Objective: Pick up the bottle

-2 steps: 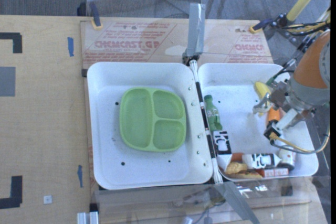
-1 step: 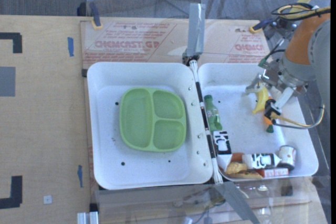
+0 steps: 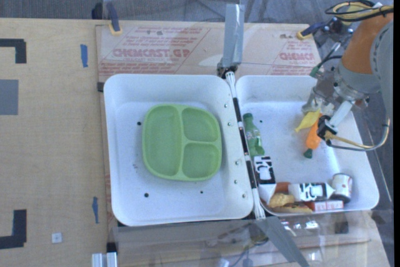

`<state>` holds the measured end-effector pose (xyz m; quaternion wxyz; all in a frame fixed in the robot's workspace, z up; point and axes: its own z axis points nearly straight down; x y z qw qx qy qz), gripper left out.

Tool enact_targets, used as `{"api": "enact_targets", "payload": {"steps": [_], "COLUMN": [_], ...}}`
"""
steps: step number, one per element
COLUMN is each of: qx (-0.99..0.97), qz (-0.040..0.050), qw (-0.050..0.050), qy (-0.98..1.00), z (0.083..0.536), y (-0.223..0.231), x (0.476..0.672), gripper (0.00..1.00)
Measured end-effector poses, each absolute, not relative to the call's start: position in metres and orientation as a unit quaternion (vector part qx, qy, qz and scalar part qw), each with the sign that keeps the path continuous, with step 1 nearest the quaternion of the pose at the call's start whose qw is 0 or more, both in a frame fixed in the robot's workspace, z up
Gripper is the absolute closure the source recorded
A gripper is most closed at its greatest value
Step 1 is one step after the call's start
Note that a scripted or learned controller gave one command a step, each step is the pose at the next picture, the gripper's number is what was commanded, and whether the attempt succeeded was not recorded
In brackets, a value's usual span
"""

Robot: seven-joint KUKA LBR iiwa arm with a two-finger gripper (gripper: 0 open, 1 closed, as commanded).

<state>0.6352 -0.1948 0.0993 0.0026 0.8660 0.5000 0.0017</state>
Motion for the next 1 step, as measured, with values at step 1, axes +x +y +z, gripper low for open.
{"api": "enact_targets", "payload": {"steps": [1], "qx": [0.879], "qz": [0.0000], "qw": [0.001], "qy": [0.478], "z": [0.1137], "y": [-0.1428], "x": [0.6510], "gripper": [1.00]}}
